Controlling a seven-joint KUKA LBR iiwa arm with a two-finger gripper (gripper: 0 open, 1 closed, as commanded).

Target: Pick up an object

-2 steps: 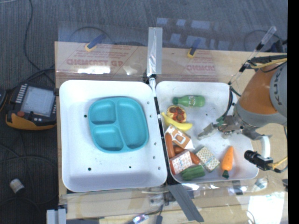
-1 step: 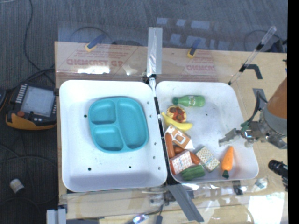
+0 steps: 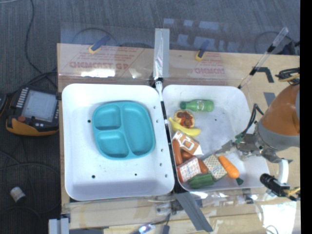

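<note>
The right bin (image 3: 222,123) holds several toy foods. A green bottle (image 3: 197,105) lies at its back. A yellow banana (image 3: 185,128) rests by a round red and orange piece (image 3: 185,116) near the left wall. An orange carrot (image 3: 228,166), a checkered packet (image 3: 213,164), a red box (image 3: 188,169) and a green cucumber (image 3: 201,180) crowd the front. My gripper (image 3: 237,143) hangs low at the bin's right side, just behind and to the right of the carrot, with nothing visibly in it.
A blue divided plate (image 3: 123,129) lies in the left bin (image 3: 78,179). A white and orange carton (image 3: 187,143) and a brown sausage (image 3: 177,153) sit against the wall between the bins. The arm's orange band (image 3: 285,112) rises at the right.
</note>
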